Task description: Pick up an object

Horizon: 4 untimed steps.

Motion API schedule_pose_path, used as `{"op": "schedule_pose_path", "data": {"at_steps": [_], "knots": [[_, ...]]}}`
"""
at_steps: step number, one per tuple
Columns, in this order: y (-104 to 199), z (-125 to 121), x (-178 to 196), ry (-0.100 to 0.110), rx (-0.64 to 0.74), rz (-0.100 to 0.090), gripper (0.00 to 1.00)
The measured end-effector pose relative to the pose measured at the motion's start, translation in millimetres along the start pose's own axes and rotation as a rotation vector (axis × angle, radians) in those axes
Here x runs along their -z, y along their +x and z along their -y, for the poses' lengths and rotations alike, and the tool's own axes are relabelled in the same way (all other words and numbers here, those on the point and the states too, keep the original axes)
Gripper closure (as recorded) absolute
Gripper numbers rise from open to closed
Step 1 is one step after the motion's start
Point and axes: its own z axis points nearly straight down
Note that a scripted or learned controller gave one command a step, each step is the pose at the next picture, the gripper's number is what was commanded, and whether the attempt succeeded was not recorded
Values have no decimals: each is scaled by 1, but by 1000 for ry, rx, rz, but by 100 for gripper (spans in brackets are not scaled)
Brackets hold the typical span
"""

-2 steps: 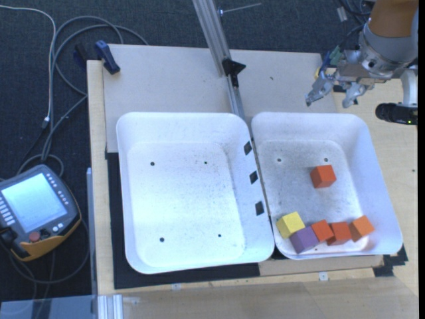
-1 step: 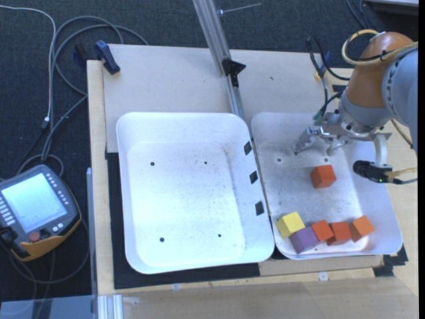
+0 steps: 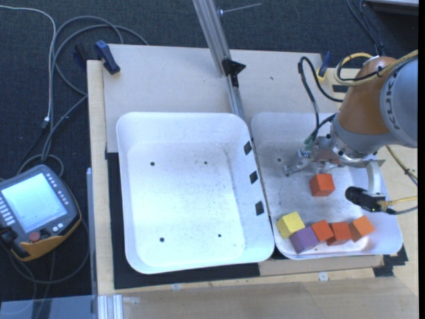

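Observation:
My gripper [image 3: 300, 164] hangs low over the middle of the right bin [image 3: 265, 133], under the grey and orange wrist. An orange cube [image 3: 322, 185] lies on the bin floor just to the lower right of the gripper, apart from it. Along the bin's near edge sits a cluster of blocks: a yellow cube [image 3: 290, 223], a purple cube [image 3: 304, 239] and three orange cubes [image 3: 323, 230], [image 3: 340, 232], [image 3: 362, 226]. Nothing shows between the gripper's tips.
The left bin [image 3: 126, 138] lies beside the right one, its wall touching it. A slanted metal pole [image 3: 219, 38] comes down to the gap between the bins. Cables trail at the back right, and a teach pendant [image 3: 33, 211] rests off the bench at left.

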Motion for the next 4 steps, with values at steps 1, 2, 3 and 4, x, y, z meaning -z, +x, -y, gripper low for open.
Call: {"op": "schedule_pose_path", "data": {"at_steps": [1, 2, 3, 4], "knots": [[-31, 58, 0, 0, -5, 2, 0], [-28, 54, 11, -9, 0, 3, 100], [44, 66, 43, -6, 7, -2, 100], [108, 106, 102, -9, 8, -1, 100]]}}
